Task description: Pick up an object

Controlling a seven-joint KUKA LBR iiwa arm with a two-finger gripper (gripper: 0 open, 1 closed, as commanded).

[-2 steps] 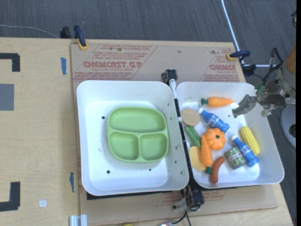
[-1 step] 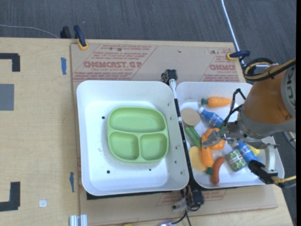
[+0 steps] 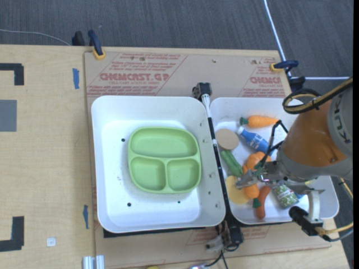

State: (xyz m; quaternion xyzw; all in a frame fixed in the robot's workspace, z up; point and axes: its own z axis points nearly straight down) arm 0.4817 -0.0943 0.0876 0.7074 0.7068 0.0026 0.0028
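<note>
Gripper (image 3: pixel 249 179) is down in the right bin (image 3: pixel 331 209), low over the pile of toy food at the bin's near-left part. Arm comes in from the right, so the wrist covers the middle of the bin.

Jaw state cannot be told: the metal tip is seen against orange pieces, and no gap or clamp can be made out. Nothing is shown clearly between the fingers, so no hold is claimed.

Nearest candidates: an orange carrot-like piece (image 3: pixel 253 160) just above the tip, another orange piece (image 3: pixel 252 192) just below it, and a green pod (image 3: pixel 230 162) just to the left, its long axis running from upper left to lower right. A yellow piece (image 3: pixel 237 195) lies under the tip's left side.

Judgement: the target is likely one of the two orange pieces touching or almost touching the tip; which one cannot be settled.

The left bin (image 3: pixel 106 150) holds a green divided plate (image 3: pixel 165 160), well apart from the gripper.
</note>
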